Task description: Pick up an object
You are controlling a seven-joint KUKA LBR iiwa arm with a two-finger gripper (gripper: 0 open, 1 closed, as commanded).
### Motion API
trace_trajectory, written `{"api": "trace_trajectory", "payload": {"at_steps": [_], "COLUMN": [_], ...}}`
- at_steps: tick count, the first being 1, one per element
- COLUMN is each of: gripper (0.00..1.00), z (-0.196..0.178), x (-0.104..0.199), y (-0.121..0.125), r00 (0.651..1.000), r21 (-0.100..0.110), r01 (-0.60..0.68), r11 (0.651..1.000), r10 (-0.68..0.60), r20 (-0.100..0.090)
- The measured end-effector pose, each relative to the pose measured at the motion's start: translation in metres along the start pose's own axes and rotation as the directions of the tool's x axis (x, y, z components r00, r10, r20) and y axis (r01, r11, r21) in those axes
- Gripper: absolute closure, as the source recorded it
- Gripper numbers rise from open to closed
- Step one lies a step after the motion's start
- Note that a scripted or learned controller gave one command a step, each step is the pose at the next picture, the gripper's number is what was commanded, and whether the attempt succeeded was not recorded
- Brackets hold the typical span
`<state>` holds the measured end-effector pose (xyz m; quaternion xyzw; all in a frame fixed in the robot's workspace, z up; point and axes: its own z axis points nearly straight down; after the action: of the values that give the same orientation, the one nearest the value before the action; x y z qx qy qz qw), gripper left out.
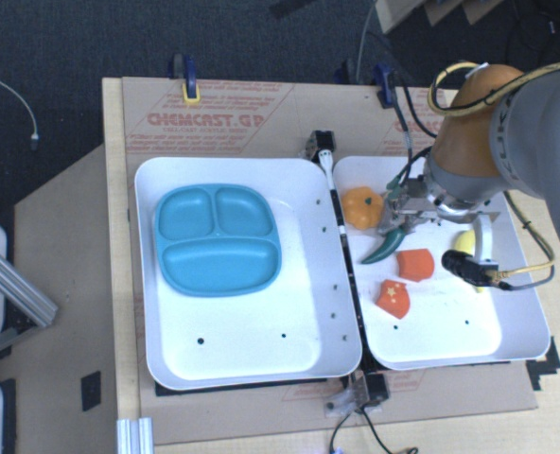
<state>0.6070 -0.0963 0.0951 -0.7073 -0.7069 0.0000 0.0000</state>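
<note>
In the right bin [516, 343] we see the gripper [400, 218] low over a green pepper [382, 248], with an orange fruit [360, 207] just left and two red pieces [413, 264] nearer. The arm [479, 140] hides part of a yellow object [463, 242]; whether the fingers are spread or clenched, we cannot tell. A blue divided plate [218, 239] lies in the left bin [252, 357].

Left bin [157, 263]: white, shallow, holds blue 3-compartment plate [218, 238] in upper-left area. Right bin [469, 343] butts against it. Both sit on brown board [261, 112] w/ red print, on tabletop. Two blue clamps [187, 72] on board's far edge. Dark carpet floor [72, 26] beyond.
</note>
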Motion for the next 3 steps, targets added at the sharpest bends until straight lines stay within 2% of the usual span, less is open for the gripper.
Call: {"api": "trace_trajectory", "payload": {"at_steps": [2, 3], "gripper": [1.0, 1.0], "z": [-0.127, -0.171], "x": [0.005, 0.005], "y": [0.01, 0.012], "r00": [1.0, 1.0], "r21": [-0.01, -0.008], "r01": [0.002, 0.002], "r11": [1.0, 1.0], "r10": [-0.002, -0.002], "r20": [0.002, 0.002]}}
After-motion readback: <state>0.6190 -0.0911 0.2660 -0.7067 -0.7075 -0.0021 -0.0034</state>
